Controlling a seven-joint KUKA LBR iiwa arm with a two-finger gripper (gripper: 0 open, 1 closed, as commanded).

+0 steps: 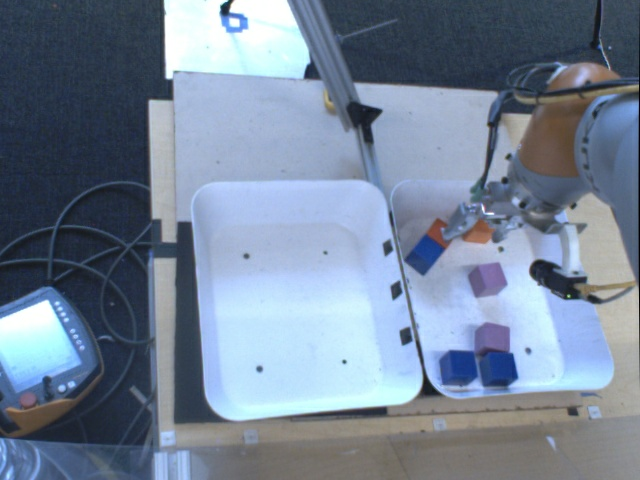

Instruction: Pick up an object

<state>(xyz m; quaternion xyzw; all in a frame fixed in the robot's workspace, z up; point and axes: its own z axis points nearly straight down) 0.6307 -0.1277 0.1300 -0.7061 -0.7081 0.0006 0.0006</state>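
Low, hand (pixel 468 223) over orange block (pixel 479 232), right bin (pixel 590 353)

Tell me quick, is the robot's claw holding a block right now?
Gripper: it sits low in the right bin over the orange blocks; a grip cannot be told from this view.

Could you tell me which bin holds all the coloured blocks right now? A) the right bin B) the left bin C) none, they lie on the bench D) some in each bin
A: the blue, purple and orange blocks, such as the purple block, all lie in the right bin, where the tool is.
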